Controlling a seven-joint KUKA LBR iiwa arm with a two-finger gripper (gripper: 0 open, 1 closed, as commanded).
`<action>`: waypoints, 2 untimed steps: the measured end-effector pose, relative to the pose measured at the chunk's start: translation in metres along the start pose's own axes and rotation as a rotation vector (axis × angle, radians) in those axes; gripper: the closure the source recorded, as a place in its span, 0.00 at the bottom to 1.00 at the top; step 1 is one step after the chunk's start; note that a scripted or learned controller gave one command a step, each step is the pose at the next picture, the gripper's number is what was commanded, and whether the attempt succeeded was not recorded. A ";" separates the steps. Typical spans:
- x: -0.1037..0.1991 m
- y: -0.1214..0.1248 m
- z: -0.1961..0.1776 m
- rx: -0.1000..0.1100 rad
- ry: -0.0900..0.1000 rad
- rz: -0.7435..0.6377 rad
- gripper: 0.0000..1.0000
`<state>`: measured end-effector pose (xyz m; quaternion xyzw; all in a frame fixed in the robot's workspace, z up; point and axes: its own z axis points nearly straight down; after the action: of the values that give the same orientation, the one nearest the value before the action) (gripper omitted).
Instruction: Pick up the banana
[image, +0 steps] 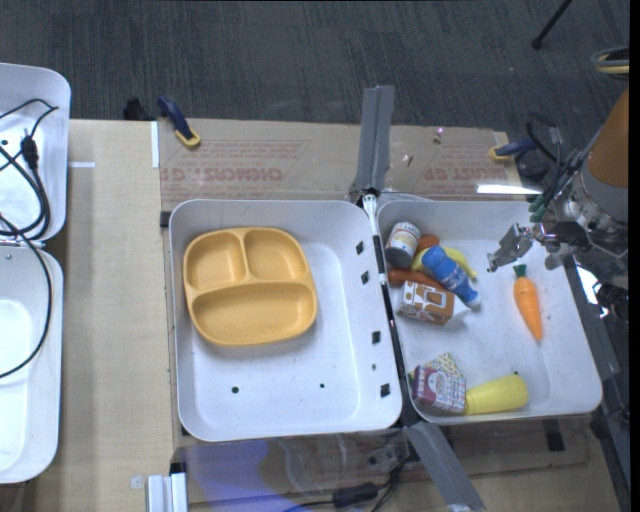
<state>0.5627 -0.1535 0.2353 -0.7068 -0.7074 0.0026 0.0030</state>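
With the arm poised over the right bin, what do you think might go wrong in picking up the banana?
1. The banana lies mostly hidden under the blue bottle, so a grasp may catch the bottle instead.
2. The small can and carton crowd it, and may be knocked aside.
3. The claw hangs nearer the carrot, so it may pick that.

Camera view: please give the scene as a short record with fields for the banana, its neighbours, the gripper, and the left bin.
banana: right bin, far-left part, mostly hidden under the blue bottle
neighbours: can, carton, carrot
gripper: over right bin's far-right part, above the carrot, apart from the banana
left bin: holds a yellow tray
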 end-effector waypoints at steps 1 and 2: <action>-0.002 -0.085 0.083 0.000 0.001 -0.053 0.00; 0.005 -0.083 0.145 -0.009 -0.005 -0.421 0.00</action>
<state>0.4790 -0.1484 0.0913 -0.5433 -0.8395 0.0003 -0.0014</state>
